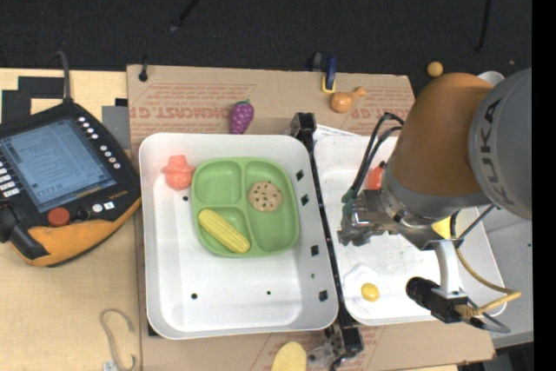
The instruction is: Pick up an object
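My gripper (pixel 356 228) hangs low over the right bin (pixel 395 313), near that bin's left side, under the bulky grey and orange wrist. In the right bin a fried egg toy (pixel 368 290) lies close to the front edge, just below the gripper. An orange-red object (pixel 374 177) peeks out behind the wrist, and a bit of yellow (pixel 444 227) shows to its right. The left bin (pixel 174 291) holds a green divided plate (pixel 245 206) with a corn cob (pixel 224 231) and a cookie (pixel 265 196). A pink-orange toy (pixel 177 172) lies beside the plate.
A teach pendant (pixel 61 178) lies on the bench at far left. Purple grapes (pixel 241 115) and an orange pear-shaped toy (pixel 346 100) rest on the cardboard behind the bins. A yellow object (pixel 289 355) sits in front of the bins. A black divider (pixel 314 213) separates the bins.
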Motion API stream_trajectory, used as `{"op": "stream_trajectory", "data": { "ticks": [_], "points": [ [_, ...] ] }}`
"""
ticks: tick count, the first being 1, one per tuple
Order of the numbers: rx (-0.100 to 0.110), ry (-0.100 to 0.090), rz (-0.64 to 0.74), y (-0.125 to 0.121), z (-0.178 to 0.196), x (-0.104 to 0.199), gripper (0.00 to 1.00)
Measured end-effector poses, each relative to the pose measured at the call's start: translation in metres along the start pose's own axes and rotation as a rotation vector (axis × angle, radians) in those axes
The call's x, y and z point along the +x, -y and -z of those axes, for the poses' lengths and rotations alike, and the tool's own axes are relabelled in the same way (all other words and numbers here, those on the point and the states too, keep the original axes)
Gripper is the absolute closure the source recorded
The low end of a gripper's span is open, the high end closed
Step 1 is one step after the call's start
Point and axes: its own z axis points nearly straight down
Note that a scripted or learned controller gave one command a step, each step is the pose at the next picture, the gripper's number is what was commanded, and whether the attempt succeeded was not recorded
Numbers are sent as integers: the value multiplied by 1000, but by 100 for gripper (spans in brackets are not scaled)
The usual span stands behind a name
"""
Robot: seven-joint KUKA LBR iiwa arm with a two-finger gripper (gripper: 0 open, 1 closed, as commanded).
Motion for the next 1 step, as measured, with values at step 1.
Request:
{"op": "stream_trajectory", "data": {
  "ticks": [1],
  "points": [
    [1, 0, -1, -5, 2, -1, 100]
  ]
}}
